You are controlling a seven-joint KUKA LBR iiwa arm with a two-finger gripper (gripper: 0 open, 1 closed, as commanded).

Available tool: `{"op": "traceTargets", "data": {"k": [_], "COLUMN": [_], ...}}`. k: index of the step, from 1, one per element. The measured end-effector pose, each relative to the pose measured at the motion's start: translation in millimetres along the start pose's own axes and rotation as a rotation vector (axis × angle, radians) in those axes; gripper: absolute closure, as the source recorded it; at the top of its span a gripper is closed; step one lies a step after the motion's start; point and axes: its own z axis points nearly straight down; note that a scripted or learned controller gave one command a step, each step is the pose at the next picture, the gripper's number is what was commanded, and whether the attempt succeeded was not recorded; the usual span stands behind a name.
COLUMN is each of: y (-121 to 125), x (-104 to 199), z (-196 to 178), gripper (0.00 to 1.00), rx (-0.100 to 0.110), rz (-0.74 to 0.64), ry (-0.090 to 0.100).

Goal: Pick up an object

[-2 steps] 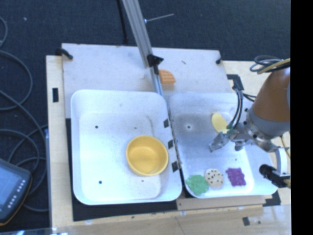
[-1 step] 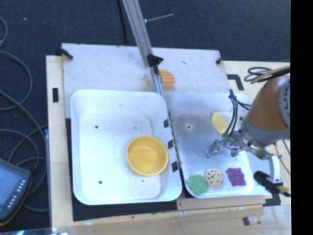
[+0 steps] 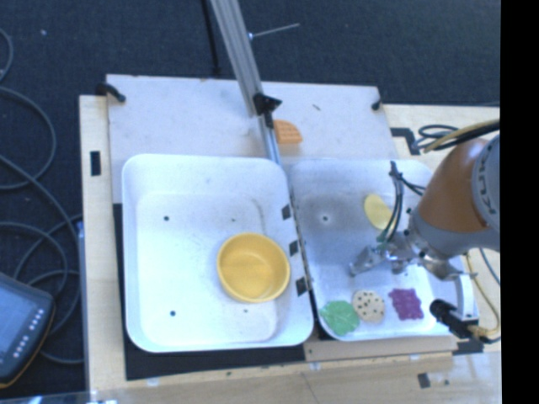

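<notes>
Cookie point(image 3: 368, 305) in right bin point(image 3: 337, 192), below pincer point(image 3: 364, 263); pincer state unclear.

light: bright, even | glare: left bin point(image 3: 152, 225) whitens, well left of claw point(image 3: 370, 262) | shadow: soft grey smudge above claw | focus: slightly soft overall

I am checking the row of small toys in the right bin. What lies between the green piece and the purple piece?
In the camera view, a beige cookie with dark dots lies between the green piece and the purple piece, along the near wall of the right bin.
</notes>
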Motion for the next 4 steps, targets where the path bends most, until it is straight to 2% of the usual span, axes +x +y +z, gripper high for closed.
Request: {"op": "traceTargets", "data": {"k": [1,2,4], "y": [1,4,3], "x": [-1,2,-10], "z": [-12,-56,-165], "gripper": [1.00,1.00,1.00], "rx": [-0.006,-0.006,-0.008], "rz": [0.006,-0.005,-0.006], "ry": [0.000,0.001,-0.001]}}
